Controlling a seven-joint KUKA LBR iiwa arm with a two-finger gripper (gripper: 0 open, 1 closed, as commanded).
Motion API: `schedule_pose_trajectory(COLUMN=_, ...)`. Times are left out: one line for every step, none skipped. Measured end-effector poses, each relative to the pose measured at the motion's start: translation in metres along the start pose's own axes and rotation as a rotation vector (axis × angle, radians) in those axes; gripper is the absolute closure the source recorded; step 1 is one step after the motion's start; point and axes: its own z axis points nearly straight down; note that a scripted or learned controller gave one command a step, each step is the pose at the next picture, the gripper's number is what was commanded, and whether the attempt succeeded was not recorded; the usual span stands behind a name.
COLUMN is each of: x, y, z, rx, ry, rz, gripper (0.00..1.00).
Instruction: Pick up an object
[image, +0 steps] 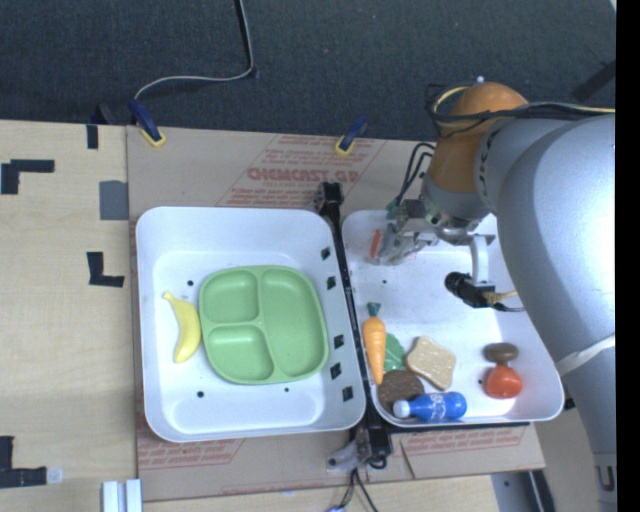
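Camera view looks down on two white bins on a cardboard-covered bench. At the near edge of the right bin (545, 405) lies a blue bottle (433, 407) with a white cap, touching a dark brown round cookie (400, 386). Just behind them a slice of toast (432, 362) leans beside a green piece (395, 352), and an orange carrot (374, 345) lies along the bin's left wall. Toward the near right corner sit a red tomato (502, 382) and, just behind it, a small brown piece (500, 352).

In the left bin (160, 400), a green divided plate (264, 323) fills the middle, with a yellow banana (185, 326) beside it near the left wall.

Farther back, the gripper (392, 246) hangs low over the far left corner of the right bin, well apart from the food; whether it is spread or pressed together I cannot tell. Behind it rises the grey arm (560, 230) with its orange band (470, 140).
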Motion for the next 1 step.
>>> schedule_pose_trajectory(x=0.0001, y=-0.0001, z=0.0004, rx=0.000, ry=0.000, rz=0.000, gripper=0.00)
